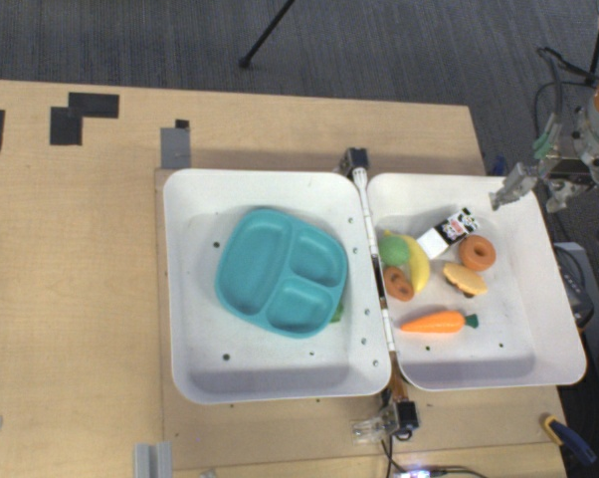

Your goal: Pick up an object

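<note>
Nearest the camera, the light wooden table (pixel 71 317) carries two shallow white plastic bins side by side.

The left bin (pixel 195 366) holds a teal plastic divided plate (pixel 282 271), lying flat near the bin's centre. A small green item shows at the plate's lower right edge; I cannot identify it.

The right bin (pixel 518 361) holds the graspable objects:
- An orange toy carrot with a green tip (pixel 435 322) lies nearest the front, lengthwise across the bin.
- A tan sandwich-shaped toy (pixel 466 281) lies just behind the carrot.
- A brown ring-shaped doughnut toy (pixel 399 285) sits against the bin's left wall, touching a yellow toy banana (pixel 416 259).
- A green rounded toy (pixel 393 250) rests beside the banana.
- A second orange-brown doughnut toy (pixel 477 253) lies near the sandwich-shaped toy.
- A small white box (pixel 432 241) and a black-and-white printed item (pixel 462 224) lie farthest back.

My claw (pixel 506 189) hangs over the right bin's far right corner, well apart from every object. It holds nothing. I cannot tell how far it is open.
</note>
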